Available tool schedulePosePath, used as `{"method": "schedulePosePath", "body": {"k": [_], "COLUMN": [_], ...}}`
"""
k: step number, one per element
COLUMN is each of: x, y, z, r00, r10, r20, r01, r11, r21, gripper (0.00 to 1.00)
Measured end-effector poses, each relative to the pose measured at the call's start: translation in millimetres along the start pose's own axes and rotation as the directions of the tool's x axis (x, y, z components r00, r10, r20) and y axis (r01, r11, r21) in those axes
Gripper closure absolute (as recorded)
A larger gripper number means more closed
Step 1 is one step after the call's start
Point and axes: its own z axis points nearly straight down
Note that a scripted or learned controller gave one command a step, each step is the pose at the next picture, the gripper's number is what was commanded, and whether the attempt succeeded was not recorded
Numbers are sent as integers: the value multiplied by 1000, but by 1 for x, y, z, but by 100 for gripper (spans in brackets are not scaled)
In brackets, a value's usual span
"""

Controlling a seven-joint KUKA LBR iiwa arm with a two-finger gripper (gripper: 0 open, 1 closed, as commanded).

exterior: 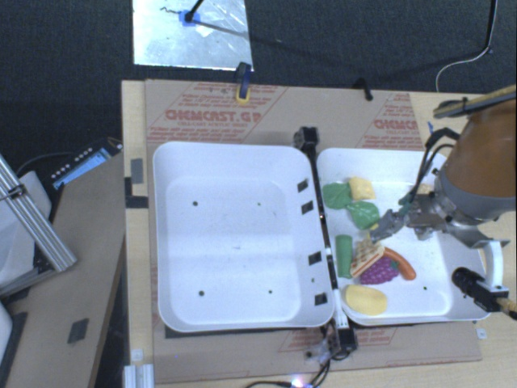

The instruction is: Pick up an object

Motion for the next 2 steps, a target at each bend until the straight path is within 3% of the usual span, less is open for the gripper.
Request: {"method": "schedulePosePath", "body": {"k": [1,2], "x": [5,5], "y": [-12,52], "z": [69,137], "r00": [1000,1000], "r10": [1,-2], "r20": [-1,0], "r01": [-1,2], "r11": [1000,1000], "r21": [7,1], "gripper": [0,0]}}
